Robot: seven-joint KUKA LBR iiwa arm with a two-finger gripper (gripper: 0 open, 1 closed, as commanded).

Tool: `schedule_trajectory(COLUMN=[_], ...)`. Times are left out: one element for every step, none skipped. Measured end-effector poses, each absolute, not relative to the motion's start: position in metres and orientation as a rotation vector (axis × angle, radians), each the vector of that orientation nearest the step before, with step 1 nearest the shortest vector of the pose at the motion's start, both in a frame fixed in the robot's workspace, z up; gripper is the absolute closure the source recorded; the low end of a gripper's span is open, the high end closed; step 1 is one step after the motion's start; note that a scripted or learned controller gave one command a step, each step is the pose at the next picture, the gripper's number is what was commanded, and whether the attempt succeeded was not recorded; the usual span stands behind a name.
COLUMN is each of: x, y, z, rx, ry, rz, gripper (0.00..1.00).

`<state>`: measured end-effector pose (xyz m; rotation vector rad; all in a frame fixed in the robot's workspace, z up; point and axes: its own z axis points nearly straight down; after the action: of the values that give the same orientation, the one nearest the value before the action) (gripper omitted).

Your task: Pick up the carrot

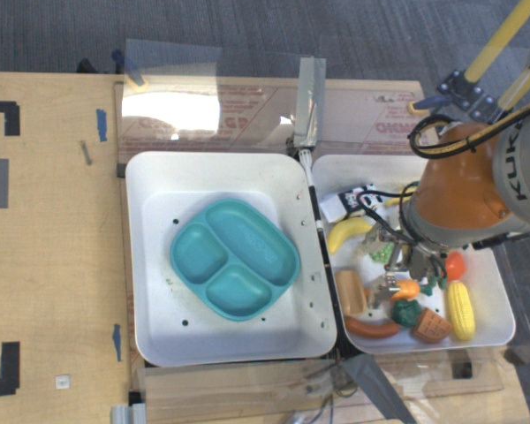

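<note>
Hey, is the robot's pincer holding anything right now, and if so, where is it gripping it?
It cannot be told. The pincer is down at the carrot in the right bin, but the view is too small to confirm a hold.

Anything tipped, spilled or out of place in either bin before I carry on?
Nothing stands out. The teal three-compartment plate lies flat in the left white bin. The toy food, including the yellow banana, yellow corn cob and small orange carrot, sits crowded inside the right white bin, with the gripper low over the carrot.
</note>
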<state>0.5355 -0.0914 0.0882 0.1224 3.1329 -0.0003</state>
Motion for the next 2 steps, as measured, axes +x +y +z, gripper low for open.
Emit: schedule_trajectory(x=[0.491, 0.491], y=[-0.122, -0.094], z=[0.088, 0.089], rx=[0.080, 0.264], ry=[3.132, 3.122], rz=[-0.001, -0.002], gripper=[0.00, 0.00])
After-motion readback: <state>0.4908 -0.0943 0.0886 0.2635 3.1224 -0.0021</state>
